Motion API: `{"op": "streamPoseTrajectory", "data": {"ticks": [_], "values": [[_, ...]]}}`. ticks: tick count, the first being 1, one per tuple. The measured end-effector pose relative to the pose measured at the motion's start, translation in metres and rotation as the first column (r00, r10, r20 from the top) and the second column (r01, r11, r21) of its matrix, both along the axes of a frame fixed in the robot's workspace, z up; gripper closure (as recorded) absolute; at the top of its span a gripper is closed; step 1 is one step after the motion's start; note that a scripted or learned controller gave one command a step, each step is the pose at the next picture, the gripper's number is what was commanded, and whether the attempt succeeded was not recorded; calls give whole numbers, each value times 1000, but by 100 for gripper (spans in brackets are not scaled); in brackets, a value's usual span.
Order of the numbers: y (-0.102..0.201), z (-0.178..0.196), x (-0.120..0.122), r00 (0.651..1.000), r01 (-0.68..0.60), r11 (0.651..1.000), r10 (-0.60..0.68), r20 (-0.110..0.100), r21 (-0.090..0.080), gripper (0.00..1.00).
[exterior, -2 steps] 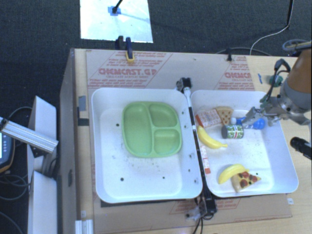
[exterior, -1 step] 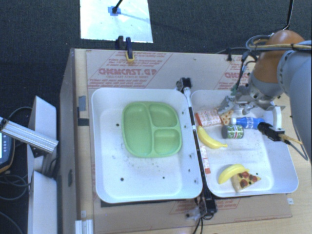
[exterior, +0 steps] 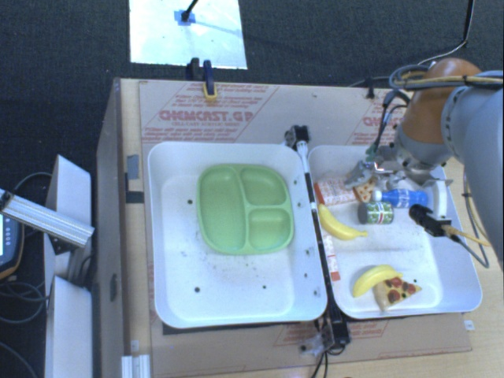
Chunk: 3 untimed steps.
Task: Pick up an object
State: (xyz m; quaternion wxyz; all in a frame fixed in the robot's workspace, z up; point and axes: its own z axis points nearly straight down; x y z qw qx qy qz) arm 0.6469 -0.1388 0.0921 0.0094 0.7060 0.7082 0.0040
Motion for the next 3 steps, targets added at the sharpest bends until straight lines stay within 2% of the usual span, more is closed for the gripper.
{"op": "streamPoseTrajectory", "data": {"ticks": [1,2,3], "values": [[1,9,-2,1000,-2,1000,2,-11,5,100],[96,94,-16,1000,-2,1000,2,-14,9,100],[95,93,-17,1000,0,1000,1,-17,8,0]]}}
